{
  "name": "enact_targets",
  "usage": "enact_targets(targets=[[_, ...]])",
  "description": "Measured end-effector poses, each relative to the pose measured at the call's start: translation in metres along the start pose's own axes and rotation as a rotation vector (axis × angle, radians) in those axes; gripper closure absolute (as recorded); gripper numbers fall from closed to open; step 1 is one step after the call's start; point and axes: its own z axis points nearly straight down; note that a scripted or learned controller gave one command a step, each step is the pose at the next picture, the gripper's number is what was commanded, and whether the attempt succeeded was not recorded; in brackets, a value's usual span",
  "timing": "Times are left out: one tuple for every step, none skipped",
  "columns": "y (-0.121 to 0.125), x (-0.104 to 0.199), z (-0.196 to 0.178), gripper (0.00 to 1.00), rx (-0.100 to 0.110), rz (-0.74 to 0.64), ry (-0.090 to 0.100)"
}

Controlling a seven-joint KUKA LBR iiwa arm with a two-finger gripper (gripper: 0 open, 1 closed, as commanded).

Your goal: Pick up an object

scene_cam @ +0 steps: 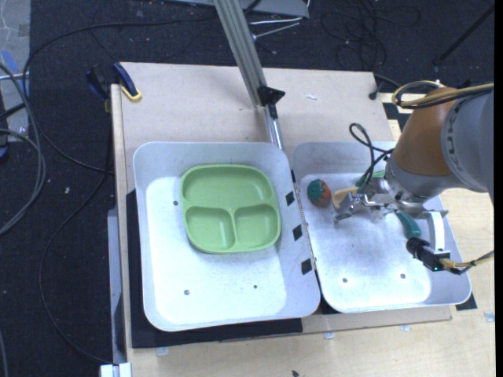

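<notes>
Though their spread is unclear, fingers (346,209) beside ball (318,192), right bin (377,285).

1. One fixed camera view, mounted above the bench (196,93) and looking down at a slant.
2. The view faces the bench from its near edge; the far edge lies toward the top of the frame, with dark floor and cables beyond.
3. Distance is moderate: both white bins fit whole, the left bin (157,289) and the right bin (377,289) side by side in the lower half.
4. The arm (440,144) enters from the right edge of the frame.
5. A slanted metal post (240,38) rises toward the top centre.
</notes>
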Motion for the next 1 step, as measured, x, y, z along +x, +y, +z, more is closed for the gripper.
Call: enact_targets(targets=[[0.0016, -0.0006, -0.0138, 1.00, -0.006, 0.001, -0.001]])
